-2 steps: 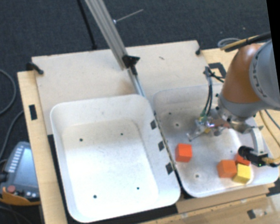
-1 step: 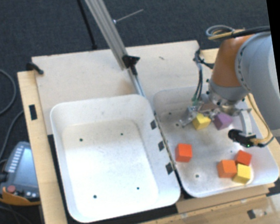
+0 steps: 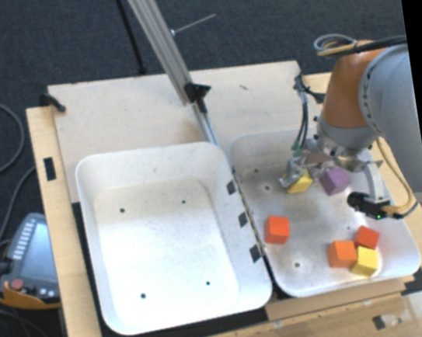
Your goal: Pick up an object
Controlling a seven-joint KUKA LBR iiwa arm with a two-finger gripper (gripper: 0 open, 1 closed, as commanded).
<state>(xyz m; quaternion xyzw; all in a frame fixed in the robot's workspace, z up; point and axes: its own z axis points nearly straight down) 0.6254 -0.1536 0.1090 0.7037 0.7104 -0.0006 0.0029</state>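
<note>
Claw (image 3: pixel 300 176): low in the right bin's upper part, at the arm's end; fingers blurred and part-hidden by the wrist, so cannot tell whether apart or together.
Yellow block by claw (image 3: pixel 300 183): right at the fingertips, touching or nearly so; cannot tell whether actually between them.
Purple block (image 3: pixel 335 180): just beside the yellow one, toward the arm, its upper edge hidden under the wrist.
Orange cube (image 3: pixel 277 229): alone near the right bin's left wall, in plain sight.
Corner cluster: orange block (image 3: pixel 342 253), red-orange block (image 3: pixel 367 238) and yellow cube (image 3: pixel 365 260) pressed together, edges overlapping, hard to separate.
Right bin (image 3: pixel 260 156): far side covered by the arm.
Left bin (image 3: pixel 166 233): fully in sight, beside the right bin.
Arm (image 3: pixel 365 94): grey with orange band, cut off at the right edge.
Metal post (image 3: pixel 165 45): slanted, top cropped by the upper edge.
Handheld device (image 3: pixel 28 262): on the floor to the left, partly cropped.
</note>
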